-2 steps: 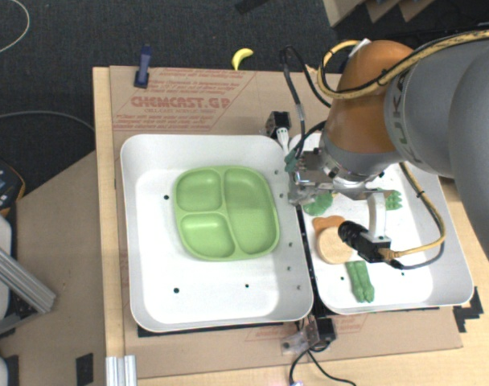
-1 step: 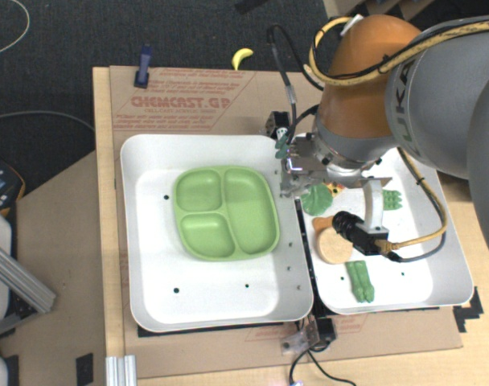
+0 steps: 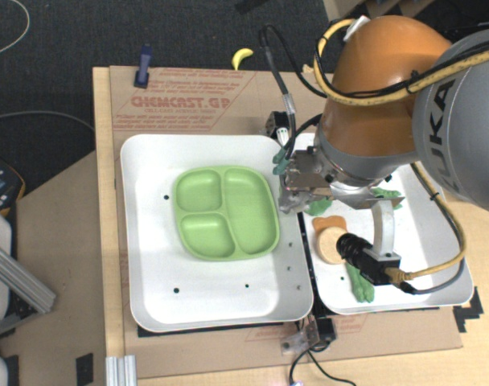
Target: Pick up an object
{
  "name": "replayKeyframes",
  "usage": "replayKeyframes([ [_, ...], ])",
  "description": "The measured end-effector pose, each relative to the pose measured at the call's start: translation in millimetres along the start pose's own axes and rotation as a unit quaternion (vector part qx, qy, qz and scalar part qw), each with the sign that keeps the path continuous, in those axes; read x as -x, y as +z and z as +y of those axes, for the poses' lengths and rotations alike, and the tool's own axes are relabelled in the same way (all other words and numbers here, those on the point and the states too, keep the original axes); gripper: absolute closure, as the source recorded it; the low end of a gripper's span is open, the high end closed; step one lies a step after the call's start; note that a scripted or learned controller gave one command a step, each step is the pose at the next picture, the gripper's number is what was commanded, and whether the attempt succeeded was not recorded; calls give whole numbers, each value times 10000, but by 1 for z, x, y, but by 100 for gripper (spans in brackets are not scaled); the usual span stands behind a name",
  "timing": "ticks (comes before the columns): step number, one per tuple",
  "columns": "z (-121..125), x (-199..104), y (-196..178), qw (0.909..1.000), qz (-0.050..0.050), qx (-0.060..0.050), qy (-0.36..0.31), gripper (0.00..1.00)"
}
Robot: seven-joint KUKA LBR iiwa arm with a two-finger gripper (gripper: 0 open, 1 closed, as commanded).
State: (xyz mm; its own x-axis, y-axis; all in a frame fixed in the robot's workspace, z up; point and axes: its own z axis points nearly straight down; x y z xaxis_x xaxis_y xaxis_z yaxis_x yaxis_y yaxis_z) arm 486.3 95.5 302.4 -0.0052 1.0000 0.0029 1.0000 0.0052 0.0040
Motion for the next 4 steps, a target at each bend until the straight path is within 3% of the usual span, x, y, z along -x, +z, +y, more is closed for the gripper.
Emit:
replayKeyframes([
  [1, -6, -10, -190, 10000, 15, 82, 7, 100],
  [2, -8, -20, -69, 10000, -31, -82, 30, 100],
  [3, -6, -48, -153, 10000, 3, 29, 7, 100],
  [4, -6, -112, -218, 10000, 11, 25, -14, 100],
])
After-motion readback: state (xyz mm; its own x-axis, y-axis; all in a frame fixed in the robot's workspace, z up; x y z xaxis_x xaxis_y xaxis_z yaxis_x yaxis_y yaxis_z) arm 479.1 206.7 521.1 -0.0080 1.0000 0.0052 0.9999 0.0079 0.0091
